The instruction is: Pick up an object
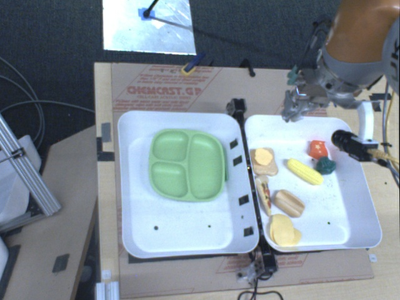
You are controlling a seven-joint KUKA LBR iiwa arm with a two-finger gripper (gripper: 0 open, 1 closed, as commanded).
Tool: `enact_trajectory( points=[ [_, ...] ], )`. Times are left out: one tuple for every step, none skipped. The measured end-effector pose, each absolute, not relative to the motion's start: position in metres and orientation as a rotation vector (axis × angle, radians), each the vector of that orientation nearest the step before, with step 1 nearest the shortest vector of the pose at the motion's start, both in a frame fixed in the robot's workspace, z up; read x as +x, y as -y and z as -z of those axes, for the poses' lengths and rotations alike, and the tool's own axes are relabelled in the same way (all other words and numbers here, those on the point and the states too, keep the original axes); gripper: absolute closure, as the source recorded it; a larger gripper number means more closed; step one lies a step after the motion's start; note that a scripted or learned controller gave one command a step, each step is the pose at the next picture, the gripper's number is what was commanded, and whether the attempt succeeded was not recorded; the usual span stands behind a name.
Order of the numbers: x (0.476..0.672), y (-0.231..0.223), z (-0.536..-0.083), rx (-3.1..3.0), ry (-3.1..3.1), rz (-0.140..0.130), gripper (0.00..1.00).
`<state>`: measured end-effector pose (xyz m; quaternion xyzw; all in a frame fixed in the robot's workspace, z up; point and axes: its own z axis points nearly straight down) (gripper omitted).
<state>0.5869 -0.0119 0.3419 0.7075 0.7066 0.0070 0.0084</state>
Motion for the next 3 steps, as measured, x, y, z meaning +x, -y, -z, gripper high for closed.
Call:
enact_trajectory(
  points=[
    [0.524, -0.026, -0.314, 2.215, -2.232, 0.001, 1.00],
    [0.511, -0.069, -0.298, 2.213, -2.232, -0.003, 1.00],
    [0.488, -0.014, -0.398, 2.216, -2.211, -0.016, 1.00]
  ],
)
